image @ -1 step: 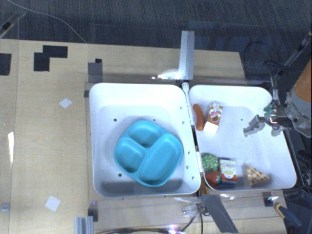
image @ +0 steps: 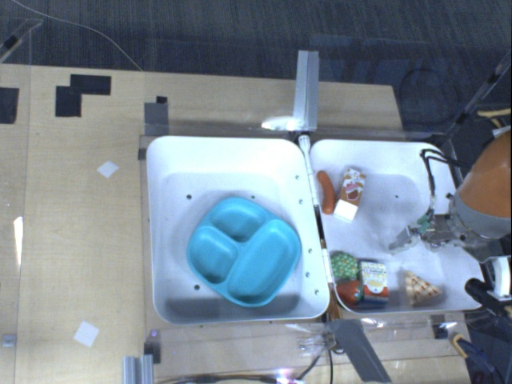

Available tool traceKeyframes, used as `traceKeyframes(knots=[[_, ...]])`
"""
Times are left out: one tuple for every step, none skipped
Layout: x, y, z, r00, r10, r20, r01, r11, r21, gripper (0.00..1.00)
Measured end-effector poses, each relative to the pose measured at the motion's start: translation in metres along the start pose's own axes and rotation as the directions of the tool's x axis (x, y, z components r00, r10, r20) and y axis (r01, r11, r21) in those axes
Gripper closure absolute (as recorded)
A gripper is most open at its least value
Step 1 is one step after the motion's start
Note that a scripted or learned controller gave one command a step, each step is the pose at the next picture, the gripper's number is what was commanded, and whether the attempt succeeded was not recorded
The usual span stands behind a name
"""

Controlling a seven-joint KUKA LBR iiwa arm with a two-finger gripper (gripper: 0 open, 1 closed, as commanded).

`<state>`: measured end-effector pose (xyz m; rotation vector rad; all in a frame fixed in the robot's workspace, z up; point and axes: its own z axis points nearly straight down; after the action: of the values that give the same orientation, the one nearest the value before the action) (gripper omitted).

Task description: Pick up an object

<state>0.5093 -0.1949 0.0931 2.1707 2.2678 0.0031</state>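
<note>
Camera view looks down on my worktop (image: 72, 238) and the two white bins that sit side by side on it. I start on the left. The left bin (image: 168, 174) has just one big thing in it, a blue plate (image: 244, 250) with three hollows. It lies flat near the middle, a bit toward the front, so the white floor around it stays bare. It is wide and low, and I think it would be hard for me to pinch.

Next comes the right bin (image: 384, 158). The small toys lie along its sides. A red sausage (image: 325, 192) lies right along the wall between the bins. Just beside it is a small brown and white box (image: 350, 194). At the front edge sit a green and red veggie (image: 344, 274), a little green carton (image: 373, 282) touching it, and a pizza slice (image: 420, 288) near the corner. The things by the walls leave little room for my fingers. The middle of this bin is open floor.

My gripper (image: 404, 241) hangs over that open part, above the pizza slice. I cannot tell how wide it is open. I see nothing held in it. I think the pizza slice or the carton is my nearest pick.
</note>
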Motion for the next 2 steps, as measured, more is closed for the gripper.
traceKeyframes(knots=[[0.063, 0.061, 0.005, 0.998, -0.057, 0.001, 0.057, 0.998, -0.011, 0.00], [0.095, 0.118, 0.006, 1.000, 0.002, 0.000, -0.002, 1.000, 0.002, 0.00]])
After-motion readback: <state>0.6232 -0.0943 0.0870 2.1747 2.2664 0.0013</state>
